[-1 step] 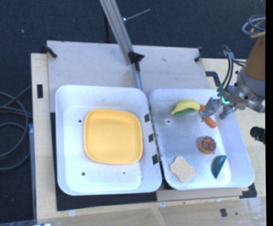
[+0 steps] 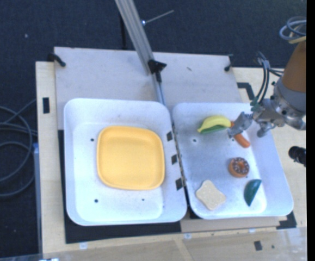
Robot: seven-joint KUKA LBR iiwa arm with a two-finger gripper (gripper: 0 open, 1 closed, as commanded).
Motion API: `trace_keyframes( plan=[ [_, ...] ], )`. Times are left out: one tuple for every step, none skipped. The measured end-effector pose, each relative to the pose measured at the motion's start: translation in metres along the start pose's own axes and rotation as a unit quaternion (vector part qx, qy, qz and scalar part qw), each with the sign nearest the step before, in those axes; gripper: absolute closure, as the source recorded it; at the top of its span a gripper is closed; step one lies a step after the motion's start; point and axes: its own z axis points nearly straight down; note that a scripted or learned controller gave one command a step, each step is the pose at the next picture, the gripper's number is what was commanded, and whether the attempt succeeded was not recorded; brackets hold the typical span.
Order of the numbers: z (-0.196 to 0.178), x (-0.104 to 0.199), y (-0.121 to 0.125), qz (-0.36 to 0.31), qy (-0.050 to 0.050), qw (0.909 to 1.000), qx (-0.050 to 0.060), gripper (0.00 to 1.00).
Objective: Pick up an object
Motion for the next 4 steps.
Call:
trace_keyframes(
  plan=[
    [0.045, -0.008, -0.003, 0.001, 0.0, 1.0, 0.002, 0.0],
    [0.094, -0.018, -0.005, 0.001, 0.0, 1.0, 0.002, 0.0],
    [0.134, -0.018, -0.005, 0.0, -0.001, 1.0, 0.0, 0.0],
    [0.122, -0.019, -0.004, 0.001, -0.001, 1.0, -0.002, 1.0]
  ],
)
